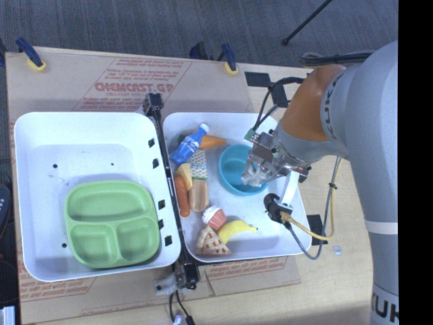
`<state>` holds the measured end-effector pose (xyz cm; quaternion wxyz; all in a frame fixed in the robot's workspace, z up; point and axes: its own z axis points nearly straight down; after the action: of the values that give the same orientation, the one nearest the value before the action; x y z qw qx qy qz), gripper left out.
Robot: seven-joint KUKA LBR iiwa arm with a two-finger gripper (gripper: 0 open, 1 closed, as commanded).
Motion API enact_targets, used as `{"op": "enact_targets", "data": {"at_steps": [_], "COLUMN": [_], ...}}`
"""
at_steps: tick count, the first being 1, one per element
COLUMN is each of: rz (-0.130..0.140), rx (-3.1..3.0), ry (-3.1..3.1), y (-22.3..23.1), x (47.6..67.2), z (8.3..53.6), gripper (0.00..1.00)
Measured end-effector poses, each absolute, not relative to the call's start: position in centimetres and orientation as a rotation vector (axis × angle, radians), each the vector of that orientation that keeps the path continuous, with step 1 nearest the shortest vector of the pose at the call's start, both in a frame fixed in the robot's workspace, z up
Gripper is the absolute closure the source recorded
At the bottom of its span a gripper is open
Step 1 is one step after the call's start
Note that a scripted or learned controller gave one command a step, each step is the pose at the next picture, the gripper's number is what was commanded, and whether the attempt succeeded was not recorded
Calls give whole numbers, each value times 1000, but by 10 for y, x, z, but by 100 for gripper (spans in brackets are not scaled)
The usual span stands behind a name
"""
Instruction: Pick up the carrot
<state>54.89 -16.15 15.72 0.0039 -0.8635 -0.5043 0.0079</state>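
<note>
The carrot [214, 141] is a small orange cone lying near the back of the right bin [270, 246], just right of a blue bottle [187, 147]. My gripper [256, 173] hangs over a blue bowl [233, 170] in the right half of that bin, to the right of the carrot and a little nearer the front. It is apart from the carrot, which lies free on the bin floor. The arm's wrist covers the bowl's right side.
The right bin also holds a long orange sausage [183, 189], a bun [198, 196], a cupcake [214, 217], a banana [237, 229] and a pizza slice [211, 243]. A green divided plate [111, 223] lies in the left bin [34, 147].
</note>
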Motion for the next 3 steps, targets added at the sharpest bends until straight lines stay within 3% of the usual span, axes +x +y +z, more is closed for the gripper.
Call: {"op": "enact_targets", "data": {"at_steps": [1, 2, 3], "rz": [19, -2, 7], "rx": [-2781, -2626, -2351], "ry": [-1430, -1721, -2081], "y": [-91, -51, -141], "x": [490, 478, 495], "z": [116, 252, 262], "gripper": [100, 100, 100]}}
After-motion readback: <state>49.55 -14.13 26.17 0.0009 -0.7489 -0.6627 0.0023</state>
